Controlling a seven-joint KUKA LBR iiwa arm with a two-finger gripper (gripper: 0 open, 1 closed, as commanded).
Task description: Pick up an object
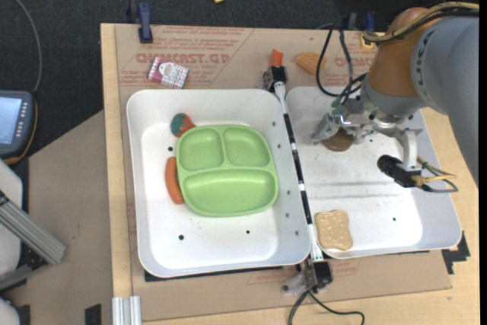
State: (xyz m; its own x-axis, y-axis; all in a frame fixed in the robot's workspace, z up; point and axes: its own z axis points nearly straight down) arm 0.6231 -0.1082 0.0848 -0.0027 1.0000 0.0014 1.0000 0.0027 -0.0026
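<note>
My gripper (338,128) is low over the back left part of the right bin (426,232), reaching in from the right. Right under it lies a small brown rounded object (338,141), partly covered by the gripper. A tan bread slice (334,230) lies at the right bin's front left corner. In the left bin (152,240) a green divided plate (226,170) takes up the middle. An orange carrot-like piece (173,180) lies along the plate's left side, and a small teal and red item (182,123) sits at its back left corner.
A divider rail (293,164) runs between the two bins. On the cardboard behind the bins lie a pink and white packet (167,72), an orange clip (275,57) and a tan lump (308,62). A blue clamp (141,19) grips the back left edge.
</note>
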